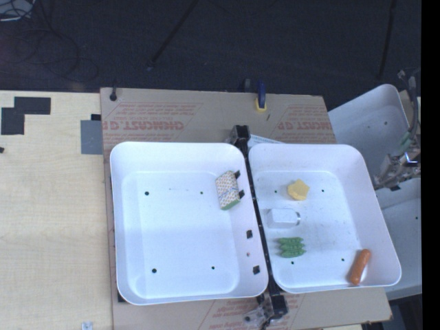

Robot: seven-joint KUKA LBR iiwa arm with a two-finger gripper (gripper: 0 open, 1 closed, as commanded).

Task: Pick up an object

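The left bin (130,184) holds one speckled beige block (228,190), tilted against its right wall. Several objects lie in the right bin (371,205). A small yellow lump (298,190) sits near the middle top. Just below it is a white piece (284,217), hard to make out against the bin floor. A green bumpy piece (291,247) lies lower, near the left wall. An orange sausage-shaped object (358,267) rests in the bottom right corner.
Both bins sit on a brown cardboard sheet (179,119) over a pale wooden bench (48,212). A black divider with clips (251,225) runs between the bins. A white-grey plate with cables (402,157) stands at the right edge.
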